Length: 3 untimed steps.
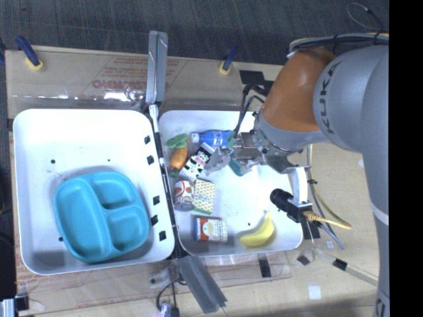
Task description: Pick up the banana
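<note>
The small curved yellow banana (259, 232) lies on the floor of the right-hand shallow white bin (291, 246), near its front right corner, with nothing gripping it. Just to its left stands a small red-and-white carton (211, 230); farther back lie a patterned packet (203, 195), a small printed can (183, 193), an orange carrot-shaped toy (178, 157) with green top, and a blue plastic bottle (213, 138), crowded toward the bin's left and rear walls. The two-finger gripper (221, 158) hangs over that rear clutter, well apart from the banana, so the pick is judged not yet begun. Whether its fingers are apart or together cannot be told: the metal parts merge with the objects beneath. The grey arm with orange band (297, 98) covers the bin's rear right corner. The left-hand white bin (39, 137) holds a turquoise compartment tray (102, 214).
</note>
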Available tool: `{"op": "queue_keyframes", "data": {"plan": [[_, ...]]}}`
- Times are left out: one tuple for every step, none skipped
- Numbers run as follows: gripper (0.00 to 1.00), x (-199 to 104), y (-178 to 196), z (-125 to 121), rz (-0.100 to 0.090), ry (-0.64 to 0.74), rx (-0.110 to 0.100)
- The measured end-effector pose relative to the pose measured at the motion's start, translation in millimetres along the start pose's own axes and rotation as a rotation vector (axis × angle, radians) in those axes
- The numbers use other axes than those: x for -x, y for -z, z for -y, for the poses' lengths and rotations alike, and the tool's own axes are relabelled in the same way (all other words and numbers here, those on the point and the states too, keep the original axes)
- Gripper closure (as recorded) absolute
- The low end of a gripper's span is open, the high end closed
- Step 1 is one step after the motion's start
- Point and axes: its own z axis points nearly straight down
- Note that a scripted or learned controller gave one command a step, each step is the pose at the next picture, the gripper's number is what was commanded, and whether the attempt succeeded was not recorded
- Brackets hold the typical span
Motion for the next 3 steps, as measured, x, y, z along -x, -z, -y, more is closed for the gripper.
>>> {"op": "queue_keyframes", "data": {"plan": [[0.0, 39.3, -38.5, 59.0, -0.001, 0.148, 0.002], [0.0, 103.6, -86.3, 59.7, -0.003, 0.347, 0.001], [0.0, 86.6, -54.4, 59.6, -0.001, 0.364, 0.003]]}}
